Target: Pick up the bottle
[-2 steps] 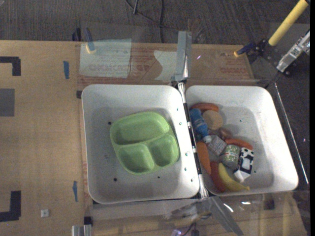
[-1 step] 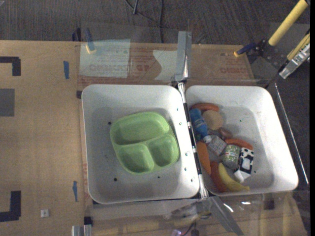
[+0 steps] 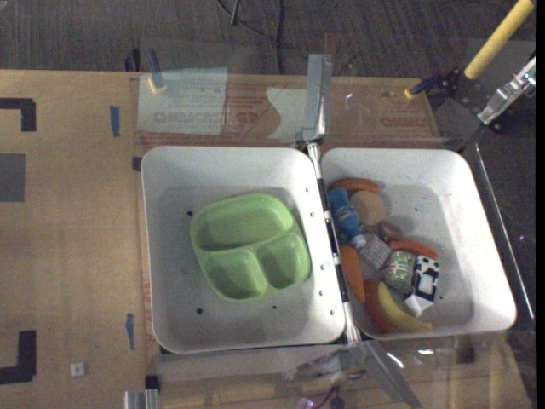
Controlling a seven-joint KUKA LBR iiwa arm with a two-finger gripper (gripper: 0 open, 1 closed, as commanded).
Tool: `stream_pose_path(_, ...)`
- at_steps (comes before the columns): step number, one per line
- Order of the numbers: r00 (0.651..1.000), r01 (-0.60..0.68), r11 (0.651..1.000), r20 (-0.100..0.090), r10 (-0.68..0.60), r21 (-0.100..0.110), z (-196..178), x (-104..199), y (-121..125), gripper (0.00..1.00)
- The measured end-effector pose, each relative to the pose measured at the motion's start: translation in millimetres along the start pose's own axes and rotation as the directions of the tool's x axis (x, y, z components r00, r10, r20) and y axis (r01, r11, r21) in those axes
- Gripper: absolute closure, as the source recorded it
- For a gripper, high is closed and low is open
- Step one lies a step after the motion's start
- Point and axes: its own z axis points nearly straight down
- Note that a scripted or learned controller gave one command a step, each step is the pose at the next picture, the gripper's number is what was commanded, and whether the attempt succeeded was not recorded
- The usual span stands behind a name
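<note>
Against the left wall of the right bin (image 3: 477,228), spotted the bottle (image 3: 343,211): blue, lying on its side, long axis running roughly along that wall. Found it hemmed in, with a sausage (image 3: 354,184) just above its far end, a tan lump (image 3: 369,207) touching or nearly touching its right flank, and a carrot (image 3: 352,273) just past its near end. Saw a can (image 3: 398,269), carton (image 3: 426,281) and banana (image 3: 402,313) heaped further down the same bin, and a green tray (image 3: 249,247) alone in the left bin (image 3: 162,228).

Could not tell the gripper's state from this view.

Judged the grasp not yet begun. Reckoned the sound approach was straight down over the bottle's middle, with the closing direction set across its narrow width. Expected little room on the wall side, so favoured a slim, well-centred descent rather than a wide one. Feared one side catching the bin rim or riding onto the tan lump, which could roll the bottle or pinch the neighbour instead. Advised a slow lift, given the smooth round body.
</note>
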Motion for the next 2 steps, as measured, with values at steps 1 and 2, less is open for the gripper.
stream_pose_path(1, 0.996, 0.087, 0.996, 0.001, -0.087, 0.0, -5.2, 3.3, 3.9, 1.0)
stream_pose_path(2, 0.999, 0.043, 0.999, -0.001, -0.043, 0.0, -3.8, 2.0, 2.2, 1.0)
